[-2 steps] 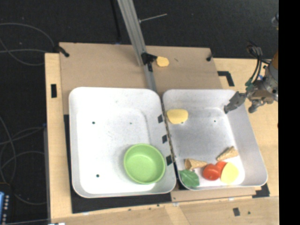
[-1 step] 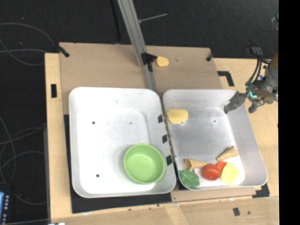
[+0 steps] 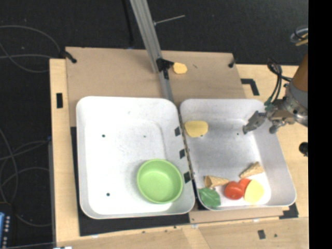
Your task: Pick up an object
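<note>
While the arm (image 3: pixel 300 82) reaches in from the right, we note 2 white bins on the bench (image 3: pixel 207 77). We find the left bin (image 3: pixel 119 134) holding 1 green bowl (image 3: pixel 160 180) near its front edge. We find the right bin (image 3: pixel 233 139) holding a pale yellow piece (image 3: pixel 196 128) against its left wall, plus 5 small items bunched at the front: a yellow round (image 3: pixel 254 192), a red piece (image 3: pixel 234 189), a green piece (image 3: pixel 209 196) and 2 tan wedges (image 3: pixel 250 170) (image 3: pixel 215 181), likely slid there together. We see the gripper (image 3: pixel 262 122) over the right bin's far right corner, fingers spread, pinching nothing, well apart from every candidate. We judge the pick not yet begun.
</note>
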### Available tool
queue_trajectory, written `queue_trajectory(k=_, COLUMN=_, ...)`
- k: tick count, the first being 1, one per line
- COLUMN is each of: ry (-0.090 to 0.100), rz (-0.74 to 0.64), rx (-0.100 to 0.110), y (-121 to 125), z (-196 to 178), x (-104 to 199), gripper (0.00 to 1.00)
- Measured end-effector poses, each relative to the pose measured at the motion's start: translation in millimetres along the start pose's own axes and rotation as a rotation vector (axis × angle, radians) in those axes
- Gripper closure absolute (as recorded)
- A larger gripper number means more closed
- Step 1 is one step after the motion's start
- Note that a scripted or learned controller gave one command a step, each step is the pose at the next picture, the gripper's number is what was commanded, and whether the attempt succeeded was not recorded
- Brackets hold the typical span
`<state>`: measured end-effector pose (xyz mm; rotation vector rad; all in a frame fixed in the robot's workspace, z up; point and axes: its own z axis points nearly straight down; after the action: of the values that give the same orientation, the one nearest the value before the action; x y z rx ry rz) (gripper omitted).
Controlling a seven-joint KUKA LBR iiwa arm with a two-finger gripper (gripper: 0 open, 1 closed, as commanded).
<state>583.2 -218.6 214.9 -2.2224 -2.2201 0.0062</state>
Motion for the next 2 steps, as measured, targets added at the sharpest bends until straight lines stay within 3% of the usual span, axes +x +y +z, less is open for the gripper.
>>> queue_trajectory(k=2, ry=0.000, rz=0.001, rx=0.002, y=-14, z=98, x=-5, gripper=0.00)
